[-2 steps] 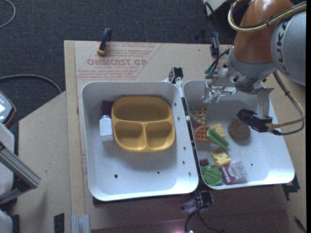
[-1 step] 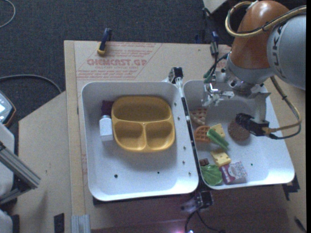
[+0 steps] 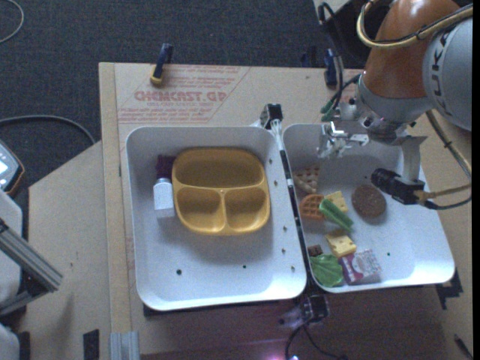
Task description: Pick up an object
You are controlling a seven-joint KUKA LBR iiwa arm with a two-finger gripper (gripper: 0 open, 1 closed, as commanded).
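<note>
Plywood worktop (image 3: 112, 201) on dark carpet (image 3: 75, 21), two white bins (image 3: 142, 223); green bean (image 3: 335, 214) lies diagonal, upper-left to lower-right; hand (image 3: 335, 139) above right bin, finger state unclear.

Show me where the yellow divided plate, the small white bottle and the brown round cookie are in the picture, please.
yellow divided plate (image 3: 196, 174): camera view, on its large upper compartment.
small white bottle (image 3: 163, 199): camera view, on the bottle's body.
brown round cookie (image 3: 369, 201): camera view, on the middle of its top.

Yellow divided plate (image 3: 220, 190) in left bin (image 3: 142, 201), small white bottle (image 3: 163, 197) just beside it
</note>
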